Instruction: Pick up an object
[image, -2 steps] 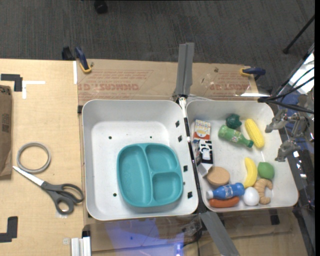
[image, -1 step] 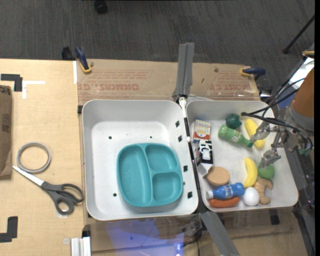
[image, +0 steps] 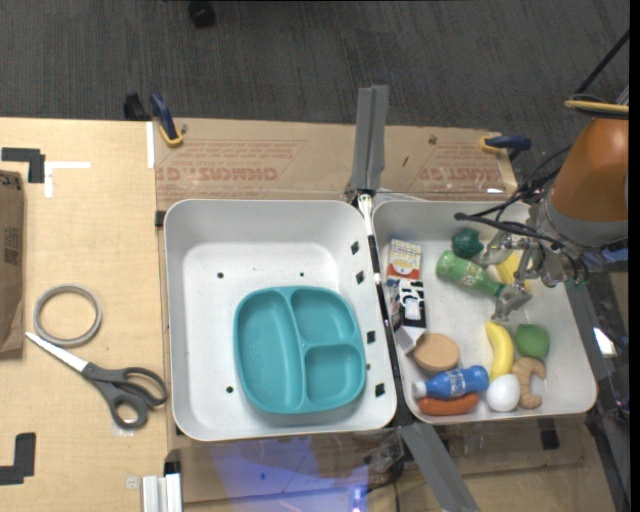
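White plastic forms both bins, and the right bin (image: 585, 392) is where the picking happens. Along its near wall lie a red sausage-shaped toy (image: 448, 405), a blue and white bottle (image: 452, 383) on its side, a white egg (image: 502, 394) and a tan knobbly piece (image: 529, 381). Just beyond these sit a round brown disc (image: 436, 353), a yellow banana (image: 499, 347) standing lengthwise near-to-far, and a green round fruit (image: 532, 341). Farther in, a black and white carton (image: 409, 303) and a small white and orange box (image: 404, 259) line the left wall. The gripper (image: 515, 297) hangs over the far right part of this bin, its metal fingers pointing down and toward the left; whether they are spread or closed I cannot tell, as cables and wrist hardware clutter them. The likeliest target is the green bottle (image: 468, 272): it lies on its side just to the left of the claw, nearly touching it, its long axis running left-to-right with a slight slant toward the near side. It looks smooth, cylindrical, light green with a paler band. A dark green round object (image: 466, 242) sits just beyond it. In the left bin (image: 200, 300) rests a teal divided plate (image: 299, 349).
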